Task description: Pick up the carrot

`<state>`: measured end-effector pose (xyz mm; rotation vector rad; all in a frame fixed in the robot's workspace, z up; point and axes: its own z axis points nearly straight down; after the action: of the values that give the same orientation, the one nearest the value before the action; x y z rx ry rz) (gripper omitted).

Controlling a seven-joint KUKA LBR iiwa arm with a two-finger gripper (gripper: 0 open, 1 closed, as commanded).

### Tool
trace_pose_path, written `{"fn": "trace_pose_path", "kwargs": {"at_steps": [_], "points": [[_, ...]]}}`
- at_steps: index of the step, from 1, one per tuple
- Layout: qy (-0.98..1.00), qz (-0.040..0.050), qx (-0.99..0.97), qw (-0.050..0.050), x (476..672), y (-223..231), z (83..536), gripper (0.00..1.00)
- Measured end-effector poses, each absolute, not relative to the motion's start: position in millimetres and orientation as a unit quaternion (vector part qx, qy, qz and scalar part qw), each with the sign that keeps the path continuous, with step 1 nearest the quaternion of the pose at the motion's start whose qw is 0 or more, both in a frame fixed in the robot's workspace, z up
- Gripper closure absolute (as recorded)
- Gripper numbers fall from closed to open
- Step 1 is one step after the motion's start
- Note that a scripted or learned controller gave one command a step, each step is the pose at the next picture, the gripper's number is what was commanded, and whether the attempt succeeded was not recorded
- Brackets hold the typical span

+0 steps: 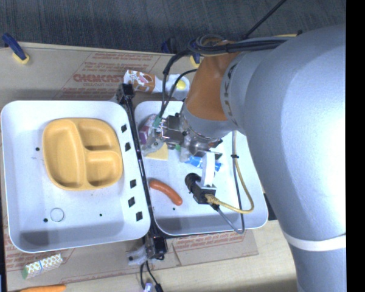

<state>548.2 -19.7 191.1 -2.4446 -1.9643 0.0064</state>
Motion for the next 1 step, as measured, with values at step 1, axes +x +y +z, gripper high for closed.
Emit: {"fn": "trace_pose_path", "kwargs": {"at_steps": [1], "points": [[-0.628,0.0010,-0.778,0.002,572.6,-18.6,191.4,0.00]]}}
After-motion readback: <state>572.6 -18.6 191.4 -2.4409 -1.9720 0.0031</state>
